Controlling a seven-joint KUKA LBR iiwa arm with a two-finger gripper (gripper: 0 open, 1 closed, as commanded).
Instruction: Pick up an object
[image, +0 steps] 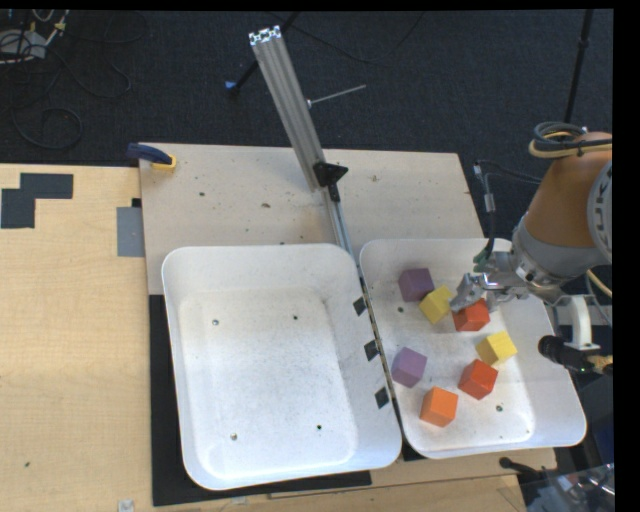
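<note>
Jaws (472, 297) over red block (472, 317), beside yellow block (435, 305), mid-bin.

White right bin (560, 425) holds two purple cubes (416, 283), two yellow cubes (436, 305), two red cubes (478, 379) and an orange cube (438, 405).

Two bins on bench (230, 190), side by side. Seven blocks are held in the right bin (560, 420), clustered at its middle. Left bin (200, 300) lies just left of it, rims touching.
</note>
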